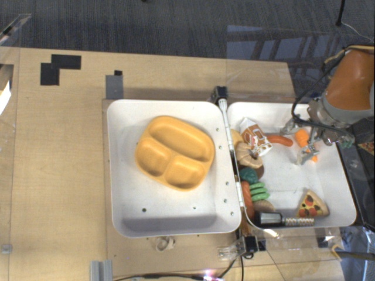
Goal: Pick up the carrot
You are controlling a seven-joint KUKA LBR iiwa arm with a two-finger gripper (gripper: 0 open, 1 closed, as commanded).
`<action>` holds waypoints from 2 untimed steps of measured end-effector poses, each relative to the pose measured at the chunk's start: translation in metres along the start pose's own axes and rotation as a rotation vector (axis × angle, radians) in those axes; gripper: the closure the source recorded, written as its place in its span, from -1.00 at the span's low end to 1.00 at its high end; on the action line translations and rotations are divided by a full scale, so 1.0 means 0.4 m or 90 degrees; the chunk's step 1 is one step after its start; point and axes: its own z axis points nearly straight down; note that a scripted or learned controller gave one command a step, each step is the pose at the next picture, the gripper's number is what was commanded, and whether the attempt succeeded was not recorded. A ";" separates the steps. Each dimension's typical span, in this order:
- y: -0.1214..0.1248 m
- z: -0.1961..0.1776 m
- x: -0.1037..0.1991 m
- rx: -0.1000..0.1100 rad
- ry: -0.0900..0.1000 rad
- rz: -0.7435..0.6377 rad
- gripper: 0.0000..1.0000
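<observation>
The arm enters from the right, its orange band above the wrist, and the gripper (307, 148) hangs low over the upper right part of the right bin (340, 183). The carrot (301, 137), a short orange piece, lies at the gripper's fingers, in contact with or just beside them; whether it sits between them cannot be determined, and the finger state, open or closed, cannot be told from this view. Just left of the carrot lies a red-orange sausage-shaped item (279, 140), and further left a small red and white carton (256, 139). Along the left wall of the right bin sits a cluster of toy foods, including a green ridged piece (256, 190). A pizza slice (312, 205) rests near the lower right corner, and a dark cylindrical item (270, 218) lies along the front wall. The left bin (126, 174) holds a yellow three-compartment tray (174, 151), well apart from the gripper.
</observation>
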 end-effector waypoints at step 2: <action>-0.002 -0.036 -0.011 0.005 -0.007 -0.003 -1.00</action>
